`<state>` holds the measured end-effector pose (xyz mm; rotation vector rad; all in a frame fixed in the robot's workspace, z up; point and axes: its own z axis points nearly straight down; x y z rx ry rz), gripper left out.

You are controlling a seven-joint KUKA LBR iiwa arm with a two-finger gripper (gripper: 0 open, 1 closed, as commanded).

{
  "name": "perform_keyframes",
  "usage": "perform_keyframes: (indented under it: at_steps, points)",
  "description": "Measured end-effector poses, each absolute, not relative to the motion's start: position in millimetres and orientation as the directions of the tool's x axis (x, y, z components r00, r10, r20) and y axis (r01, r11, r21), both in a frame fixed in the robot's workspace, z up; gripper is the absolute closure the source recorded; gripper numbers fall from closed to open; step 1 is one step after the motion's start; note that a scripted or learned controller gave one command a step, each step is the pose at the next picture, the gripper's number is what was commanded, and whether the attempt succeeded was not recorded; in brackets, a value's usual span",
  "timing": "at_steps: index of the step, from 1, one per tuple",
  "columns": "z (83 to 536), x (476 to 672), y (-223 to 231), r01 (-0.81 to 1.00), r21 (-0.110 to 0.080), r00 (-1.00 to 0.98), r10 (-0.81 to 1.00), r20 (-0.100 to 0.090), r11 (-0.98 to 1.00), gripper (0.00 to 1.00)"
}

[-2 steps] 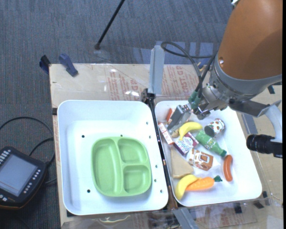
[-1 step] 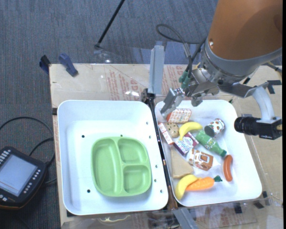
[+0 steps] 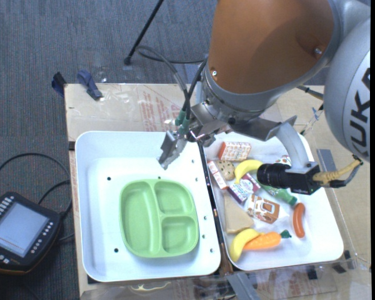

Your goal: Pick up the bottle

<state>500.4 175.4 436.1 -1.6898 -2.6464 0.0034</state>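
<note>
The gripper [image 3: 169,150] hangs over the left bin [image 3: 87,167], near that bin's far right part and just beyond the far rim of a green divided plate [image 3: 159,217] that lies in the middle of the bin. It tapers to a grey tip slanting down and to the left, and from this angle I cannot tell whether it stands wide or narrow. The arm [image 3: 269,36] crosses above the wall shared by the two bins, with its orange band towering over the far side of the right bin [image 3: 328,230]. The bottle [image 3: 288,197] lies in the right bin, well apart from the gripper, as a green form largely covered by part of the robot. What shows suggests a long axis running from left to right and dipping slightly toward the near side, lying flat rather than upright; which end is the neck cannot be told. Around it sit a red sausage [image 3: 299,220] just to its near right, a small printed carton [image 3: 264,209] to its near left, a purple packet [image 3: 240,190] and an upper banana [image 3: 247,167] farther left, and an orange-and-white box [image 3: 235,150] at the far side. A carrot [image 3: 262,240] and a lower banana [image 3: 237,244] lie together by the near wall. Brown tabletop [image 3: 125,102] shows beyond the bins.
</note>
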Motion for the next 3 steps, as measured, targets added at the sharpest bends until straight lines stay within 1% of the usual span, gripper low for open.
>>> perform_keyframes:
  at_steps: [1,2,3]
  points:
    - [436.1,481.4,232.3,0.931,-0.003,-0.365,0.931,0.000,0.365,0.00]
    - [436.7,476.5,218.4,0.793,-0.003,-0.610,0.793,0.001,0.610,0.00]
    - [436.9,477.3,185.9,0.492,-0.001,-0.871,0.492,0.001,0.871,0.00]
